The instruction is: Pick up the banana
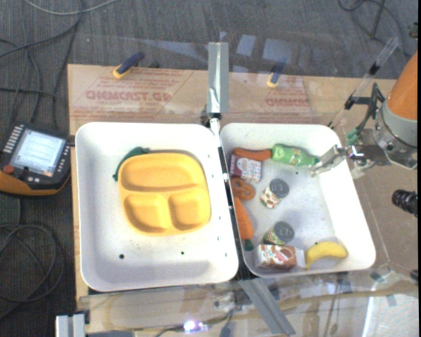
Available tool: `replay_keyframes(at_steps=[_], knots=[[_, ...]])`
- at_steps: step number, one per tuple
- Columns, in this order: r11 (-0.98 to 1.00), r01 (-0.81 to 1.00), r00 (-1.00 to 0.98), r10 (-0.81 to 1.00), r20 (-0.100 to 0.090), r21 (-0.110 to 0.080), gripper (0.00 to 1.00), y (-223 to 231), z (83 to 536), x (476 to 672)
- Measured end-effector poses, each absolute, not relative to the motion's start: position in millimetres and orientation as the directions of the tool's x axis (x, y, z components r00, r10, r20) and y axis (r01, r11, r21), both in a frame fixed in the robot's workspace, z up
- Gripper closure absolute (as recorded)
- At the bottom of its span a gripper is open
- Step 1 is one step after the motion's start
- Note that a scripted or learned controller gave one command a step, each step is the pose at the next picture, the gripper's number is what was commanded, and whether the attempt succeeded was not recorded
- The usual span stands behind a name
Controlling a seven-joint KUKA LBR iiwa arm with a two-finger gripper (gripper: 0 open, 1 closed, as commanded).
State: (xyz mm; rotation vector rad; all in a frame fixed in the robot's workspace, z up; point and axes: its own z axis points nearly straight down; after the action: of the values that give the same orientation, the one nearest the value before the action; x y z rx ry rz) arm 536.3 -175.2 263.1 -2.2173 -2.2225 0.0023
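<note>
We are counting one banana [326, 251] lying in the right bin's [361, 241] near corner, just beside a red carton [276, 256]. Beyond it we are counting two round cans [283, 232], two carrots [244, 220], one green bottle [293, 155]. The gripper [331, 158] is hovering at the bin's far edge, well apart; we cannot tell its opening, and it is gripping nothing. We judge the approach is just starting: reaching nearward, then descending.

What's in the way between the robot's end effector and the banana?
In the camera view, nothing: bare white bin floor runs from the end effector down to the banana.
</note>
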Motion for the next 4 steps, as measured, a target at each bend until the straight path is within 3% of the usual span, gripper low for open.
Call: replay_keyframes(at_steps=[1,2,3,4], knots=[[-0.008,1.0,0.008,1.0,0.003,-0.004,0.0,-215.9,122.5,495.6],[0.164,0.987,-0.164,0.987,0.002,-0.003,0.0,-206.3,97.3,500.0],[0.466,0.885,-0.466,0.885,-0.006,0.011,0.0,-217.9,90.7,488.8],[0.439,0.898,-0.439,0.898,0.001,0.0,0.0,-168.2,132.5,505.4]])
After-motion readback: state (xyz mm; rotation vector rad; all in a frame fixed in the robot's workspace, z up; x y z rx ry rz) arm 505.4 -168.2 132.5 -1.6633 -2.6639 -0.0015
